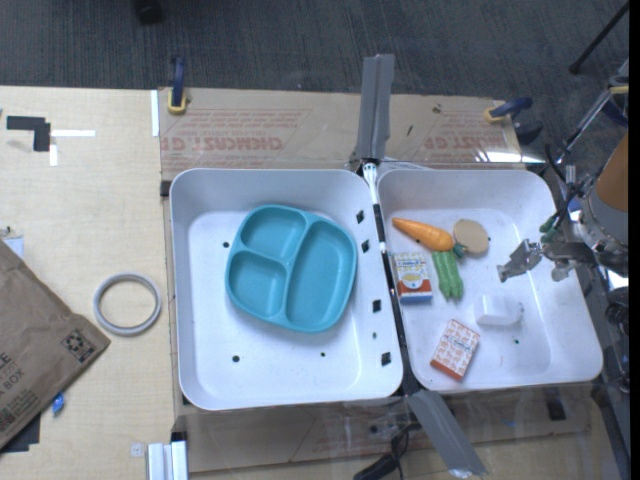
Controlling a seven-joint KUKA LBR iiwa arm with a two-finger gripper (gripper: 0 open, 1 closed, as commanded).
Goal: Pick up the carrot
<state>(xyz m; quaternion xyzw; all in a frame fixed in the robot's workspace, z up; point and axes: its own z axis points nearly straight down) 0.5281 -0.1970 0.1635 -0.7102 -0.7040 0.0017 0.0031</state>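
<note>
The carrot [423, 234] is orange and lies flat near the back left of the right bin [575, 363], with its tip pointing left. A tan round piece [471, 236] sits just right of it and a green vegetable [449, 274] lies just in front. My gripper [522, 259] hangs over the right side of that bin, about a hand's width right of the carrot and apart from it. Nothing is visibly held in it.
The right bin also holds a small white and red box [412, 275], an orange packet [456, 349] and a white object [500, 314]. A blue divided plate [292, 266] lies in the left bin [190, 368]. A tape roll [127, 301] and a cardboard box [35, 353] lie on the bench at left.
</note>
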